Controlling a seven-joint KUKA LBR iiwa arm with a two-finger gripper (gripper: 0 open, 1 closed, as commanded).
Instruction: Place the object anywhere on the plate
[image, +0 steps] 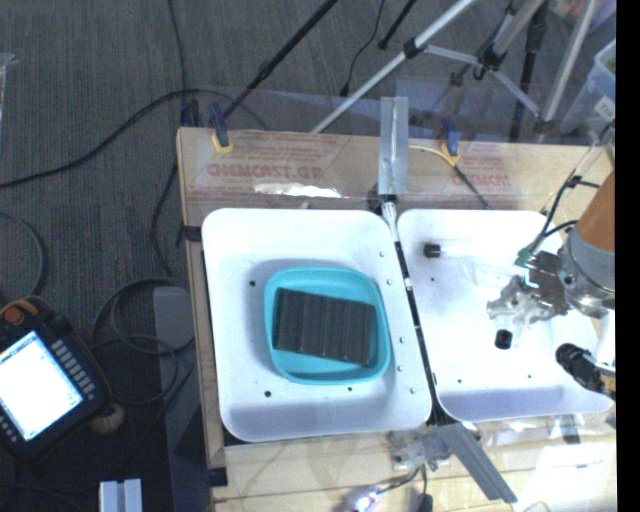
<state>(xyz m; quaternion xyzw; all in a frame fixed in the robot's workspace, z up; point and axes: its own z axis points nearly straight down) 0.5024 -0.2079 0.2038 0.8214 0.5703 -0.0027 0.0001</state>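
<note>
A teal plate sits in the middle of the left bin. A dark grey ribbed slab lies flat on the plate and covers most of its floor. My gripper hangs over the right bin, towards that bin's right side and well away from the plate and the slab. I see nothing between it and the bin floor.
A small black item lies near the far left corner of the right bin. A metal post rises behind the ridge where the two bins meet. Clamps and cables run along the bench's back edge.
</note>
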